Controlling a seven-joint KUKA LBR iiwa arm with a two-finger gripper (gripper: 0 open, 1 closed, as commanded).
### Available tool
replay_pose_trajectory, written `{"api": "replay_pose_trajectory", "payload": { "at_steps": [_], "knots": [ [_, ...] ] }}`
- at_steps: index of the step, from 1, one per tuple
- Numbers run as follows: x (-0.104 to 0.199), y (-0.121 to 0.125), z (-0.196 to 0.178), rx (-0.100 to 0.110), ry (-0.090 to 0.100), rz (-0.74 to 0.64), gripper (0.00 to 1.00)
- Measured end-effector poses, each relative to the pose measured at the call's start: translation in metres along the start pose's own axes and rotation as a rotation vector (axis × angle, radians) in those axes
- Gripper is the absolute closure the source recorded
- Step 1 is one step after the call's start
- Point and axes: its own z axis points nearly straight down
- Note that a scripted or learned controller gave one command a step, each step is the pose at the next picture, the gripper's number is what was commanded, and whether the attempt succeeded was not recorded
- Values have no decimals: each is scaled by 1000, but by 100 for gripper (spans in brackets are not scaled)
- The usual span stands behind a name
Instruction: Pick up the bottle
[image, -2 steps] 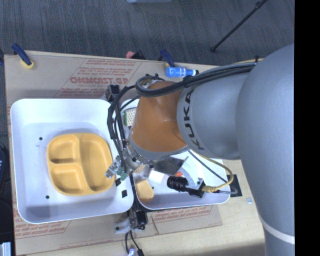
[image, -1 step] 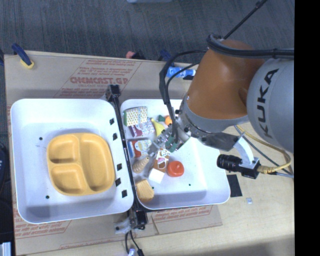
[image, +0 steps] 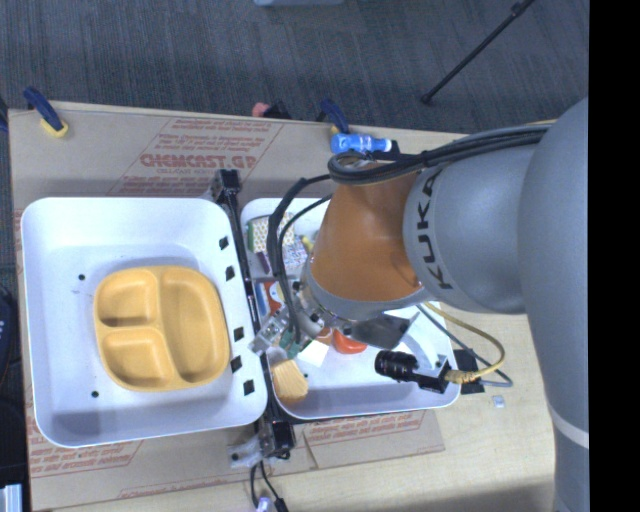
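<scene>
Down low in the right bin (image: 352, 408), the gripper (image: 282, 338) sits against the bin's left wall, under the arm's orange band. Whether it stands wide or narrow we cannot tell, since the wrist covers it from above. We see nothing that is clearly held.

Just below the gripper lies a tan block (image: 290, 381), near the bin's front corner. Just to its right are a white piece (image: 312, 353) and an orange thing (image: 349, 344), partly hidden under the wrist. We cannot tell which of the crowded things there is the bottle.

Above the gripper, along the same wall, lie some colourful packets (image: 272, 296) and a mesh-patterned item (image: 260, 236).

Well to the gripper's left, across the divide, the left bin (image: 60, 240) holds a yellow divided tray (image: 160, 326). Both bins rest on a printed cardboard sheet (image: 200, 150).
</scene>
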Motion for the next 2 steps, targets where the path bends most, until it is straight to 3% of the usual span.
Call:
{"api": "replay_pose_trajectory", "payload": {
  "at_steps": [1, 2],
  "knots": [
    [13, 13, -130, -5, -5, -39, 100],
    [50, 45, -97, -1, -3, -58, 100]
  ]
}}
